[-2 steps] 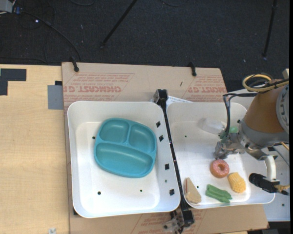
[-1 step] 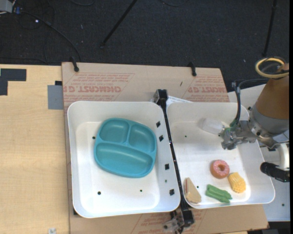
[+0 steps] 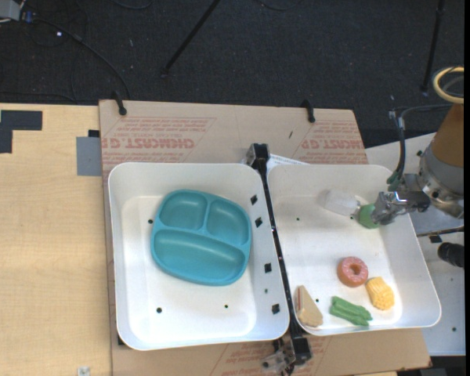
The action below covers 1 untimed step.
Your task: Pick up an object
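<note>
- Gripper: at right bin's right edge; finger spread cannot be told.
- Green object: touching gripper tip.
- Donut, corn, green beans, sandwich wedge: near front edge.
- Teal plate: left bin.

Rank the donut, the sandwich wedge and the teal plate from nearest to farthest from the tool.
Tool is at the right bin's far right side.
1. Donut, right bin, toward the front.
2. Sandwich wedge, right bin's front left corner.
3. Teal plate, left bin.
</note>
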Motion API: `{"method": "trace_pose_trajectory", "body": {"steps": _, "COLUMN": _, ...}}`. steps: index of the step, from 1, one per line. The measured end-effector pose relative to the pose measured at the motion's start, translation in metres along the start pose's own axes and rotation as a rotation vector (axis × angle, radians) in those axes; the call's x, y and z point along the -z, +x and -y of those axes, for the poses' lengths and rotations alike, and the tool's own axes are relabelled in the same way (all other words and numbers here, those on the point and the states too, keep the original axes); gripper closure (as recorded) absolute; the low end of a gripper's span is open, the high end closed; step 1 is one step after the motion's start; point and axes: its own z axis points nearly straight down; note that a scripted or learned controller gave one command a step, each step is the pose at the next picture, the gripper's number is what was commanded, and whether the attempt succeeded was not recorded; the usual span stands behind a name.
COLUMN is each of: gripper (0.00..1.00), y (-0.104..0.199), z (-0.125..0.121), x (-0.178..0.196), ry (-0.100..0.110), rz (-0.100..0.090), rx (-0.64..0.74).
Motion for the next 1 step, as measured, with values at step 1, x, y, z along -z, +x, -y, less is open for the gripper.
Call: {"method": "trace_pose_trajectory", "body": {"steps": 1, "gripper": 1.00, "y": -0.0023, "z": -0.0107, "x": 0.0500, "ry": 0.000, "rz": 0.000, "rx": 0.001}}
